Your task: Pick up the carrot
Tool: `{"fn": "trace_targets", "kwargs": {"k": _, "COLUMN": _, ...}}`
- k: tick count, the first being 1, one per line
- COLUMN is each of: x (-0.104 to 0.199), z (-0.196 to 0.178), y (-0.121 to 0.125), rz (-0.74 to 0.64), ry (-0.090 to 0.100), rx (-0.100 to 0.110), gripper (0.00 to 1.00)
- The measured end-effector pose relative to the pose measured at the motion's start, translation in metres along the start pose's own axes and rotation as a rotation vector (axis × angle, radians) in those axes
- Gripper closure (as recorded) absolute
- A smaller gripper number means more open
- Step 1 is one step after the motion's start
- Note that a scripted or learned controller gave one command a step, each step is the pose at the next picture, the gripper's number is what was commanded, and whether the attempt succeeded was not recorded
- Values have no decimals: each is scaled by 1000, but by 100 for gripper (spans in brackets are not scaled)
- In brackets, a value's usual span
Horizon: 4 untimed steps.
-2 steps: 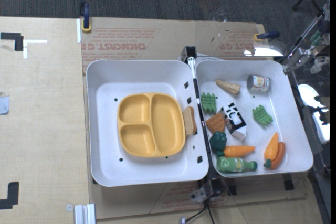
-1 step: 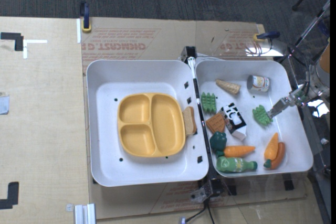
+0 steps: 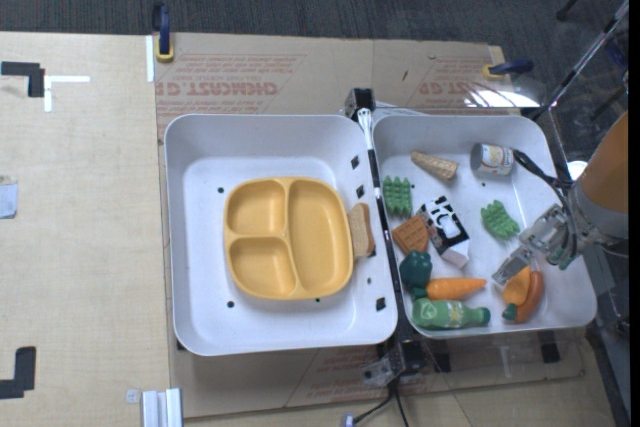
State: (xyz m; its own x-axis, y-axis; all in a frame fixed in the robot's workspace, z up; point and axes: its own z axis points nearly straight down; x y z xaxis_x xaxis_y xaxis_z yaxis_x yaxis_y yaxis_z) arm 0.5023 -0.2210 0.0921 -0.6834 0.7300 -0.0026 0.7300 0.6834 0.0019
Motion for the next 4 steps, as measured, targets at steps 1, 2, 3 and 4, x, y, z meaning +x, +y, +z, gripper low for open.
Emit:
{"fn": "trace_targets", "kwargs": {"k": 1, "x": -2, "z": -10, "y": 2, "rz": 8, "ry": -6, "rx": -4, "gripper": 100}}
{"fn": "trace_targets", "kwargs": {"k": 2, "x": -5, "z": -20, "y": 3, "rz": 15, "ry": -12, "rx": -8, "gripper": 100}}
{"fn": "trace_targets", "kwargs": {"k": 3, "x": -7, "z": -30, "y": 4, "rz": 21, "ry": -18, "rx": -12, "gripper": 100}}
{"fn": "trace_targets", "kwargs": {"k": 4, "x": -7, "z": -30, "y": 4, "rz": 21, "ry": -17, "rx": -11, "gripper": 0}}
